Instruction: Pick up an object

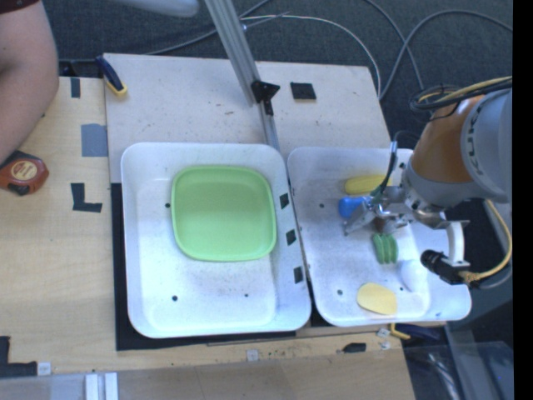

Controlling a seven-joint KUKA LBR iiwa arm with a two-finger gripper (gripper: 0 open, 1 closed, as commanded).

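Blue object (351, 206) sits just left of the hand (376, 217); its grip I cannot tell; crowding green piece (384, 247) risks a mis-grab.

The arm (466, 152) covers the right bin's (329, 294) far right corner, and its wrist hides part of the yellow piece (363, 184) there. The jaws sit too small and cluttered to read. A skin-toned shape (21, 65) is cut off beyond the bench's far left corner.
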